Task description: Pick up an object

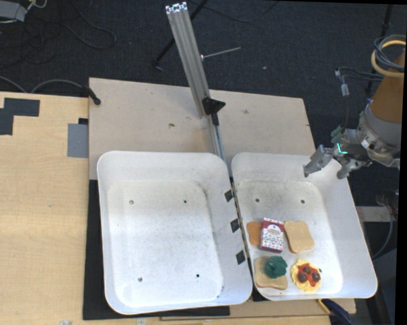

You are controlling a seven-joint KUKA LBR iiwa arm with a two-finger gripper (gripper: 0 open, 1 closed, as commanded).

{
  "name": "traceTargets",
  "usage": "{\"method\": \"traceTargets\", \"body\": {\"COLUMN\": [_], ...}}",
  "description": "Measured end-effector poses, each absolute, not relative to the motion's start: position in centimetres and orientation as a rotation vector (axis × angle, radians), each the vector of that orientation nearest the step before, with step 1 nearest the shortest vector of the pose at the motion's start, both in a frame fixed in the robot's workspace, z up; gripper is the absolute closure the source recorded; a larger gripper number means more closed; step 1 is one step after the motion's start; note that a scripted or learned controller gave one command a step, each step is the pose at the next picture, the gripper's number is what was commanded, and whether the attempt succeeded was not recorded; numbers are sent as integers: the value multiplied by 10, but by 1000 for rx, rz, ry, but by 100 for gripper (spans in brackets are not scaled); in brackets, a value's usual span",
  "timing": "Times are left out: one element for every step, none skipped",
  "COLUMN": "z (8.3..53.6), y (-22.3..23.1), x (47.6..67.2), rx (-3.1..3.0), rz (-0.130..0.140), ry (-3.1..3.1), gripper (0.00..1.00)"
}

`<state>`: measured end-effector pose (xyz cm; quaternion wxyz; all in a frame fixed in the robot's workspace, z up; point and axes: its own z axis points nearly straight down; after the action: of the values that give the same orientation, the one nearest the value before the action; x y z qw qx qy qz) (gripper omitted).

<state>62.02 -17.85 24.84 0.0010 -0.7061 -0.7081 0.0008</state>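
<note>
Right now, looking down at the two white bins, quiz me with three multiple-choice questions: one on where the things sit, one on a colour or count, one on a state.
1. Where do the small objects lie?
A. In the left bin
B. In the near end of the right bin
C. On the wooden bench

2. What colour is the small carton among them?
A. Blue
B. Black
C. Red and white

3. How does the pincer stand to the objects?
A. Over the right bin's far edge, apart from them
B. Pressed on the carton
C. Resting in the left bin

Answers: 1 B, the cluster sits by the near rim of the right bin. 2 C, its face is red with white. 3 A, the pincer hangs at the bin's far side, well away from the cluster.
</note>
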Motion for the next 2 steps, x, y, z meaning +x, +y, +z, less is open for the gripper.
{"method": "traceTargets", "body": {"z": [184, 141], "y": [-180, -177], "x": [622, 620], "rx": [-2216, -2216], "rz": [7, 6], "ry": [-2216, -2217], "gripper": [0, 0]}}
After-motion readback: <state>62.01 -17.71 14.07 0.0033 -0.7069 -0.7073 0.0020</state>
